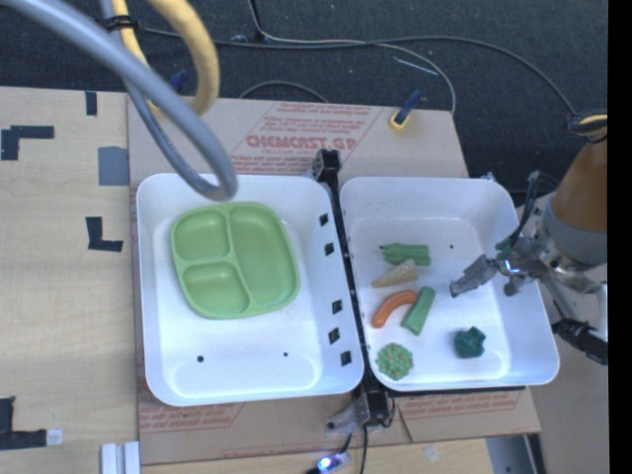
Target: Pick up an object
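The right bin [494, 200] holds several toy foods. A green pod [407, 254] lies over a beige wedge [395, 276]. Below them are an orange curved piece [392, 307] and a green stick [420, 310]. A round pale-green cluster [395, 360] lies near the front, with a dark green broccoli piece [470, 342] to its right. My gripper [484, 273] hangs over the right side of this bin, above the broccoli and right of the green stick, touching none of them. It holds nothing that I can see.
The left bin [158, 294] holds a light green divided plate [235, 260]. A grey hose [148, 87] and a yellow hose [193, 38] cross the upper left. A black divider [341, 265] runs between the bins.
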{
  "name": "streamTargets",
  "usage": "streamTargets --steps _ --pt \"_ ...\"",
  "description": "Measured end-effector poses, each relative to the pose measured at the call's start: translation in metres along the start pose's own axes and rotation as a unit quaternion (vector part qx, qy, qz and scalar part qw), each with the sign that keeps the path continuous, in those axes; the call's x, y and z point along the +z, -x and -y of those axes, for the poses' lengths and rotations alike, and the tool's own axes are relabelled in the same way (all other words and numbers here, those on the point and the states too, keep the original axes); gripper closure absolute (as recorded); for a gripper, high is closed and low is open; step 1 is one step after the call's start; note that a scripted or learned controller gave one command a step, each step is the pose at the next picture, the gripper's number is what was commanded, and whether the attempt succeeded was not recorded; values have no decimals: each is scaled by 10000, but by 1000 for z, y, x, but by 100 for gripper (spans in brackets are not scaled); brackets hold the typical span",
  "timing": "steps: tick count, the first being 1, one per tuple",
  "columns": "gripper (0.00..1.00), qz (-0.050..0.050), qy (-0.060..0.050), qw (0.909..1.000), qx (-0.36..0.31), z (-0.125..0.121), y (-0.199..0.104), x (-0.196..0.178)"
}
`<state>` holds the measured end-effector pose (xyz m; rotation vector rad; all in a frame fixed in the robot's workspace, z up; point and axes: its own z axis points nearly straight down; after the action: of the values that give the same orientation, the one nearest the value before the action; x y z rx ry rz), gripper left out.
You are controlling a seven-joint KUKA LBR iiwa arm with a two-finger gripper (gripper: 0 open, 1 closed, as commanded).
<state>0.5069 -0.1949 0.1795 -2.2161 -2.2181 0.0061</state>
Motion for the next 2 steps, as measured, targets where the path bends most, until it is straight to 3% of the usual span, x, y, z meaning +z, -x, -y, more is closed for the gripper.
streamTargets --steps 2 --pt "0 16 31 10000 1 10 -5 96"
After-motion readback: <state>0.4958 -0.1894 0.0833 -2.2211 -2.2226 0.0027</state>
